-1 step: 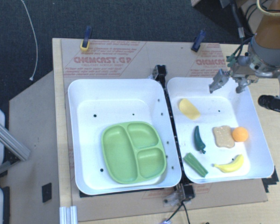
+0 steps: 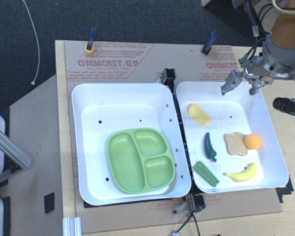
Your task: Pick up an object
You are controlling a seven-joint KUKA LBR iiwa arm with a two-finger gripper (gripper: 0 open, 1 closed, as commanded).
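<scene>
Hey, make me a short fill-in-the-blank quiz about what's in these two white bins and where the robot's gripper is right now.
1. The green divided plate lies in the ____ bin.
2. The orange ball touches the tan slice of ____.
3. The open gripper hangs over the far edge of the ____ bin, holding nothing.
4. The banana is ____ in colour.

Missing words: left; bread; right; yellow
</scene>
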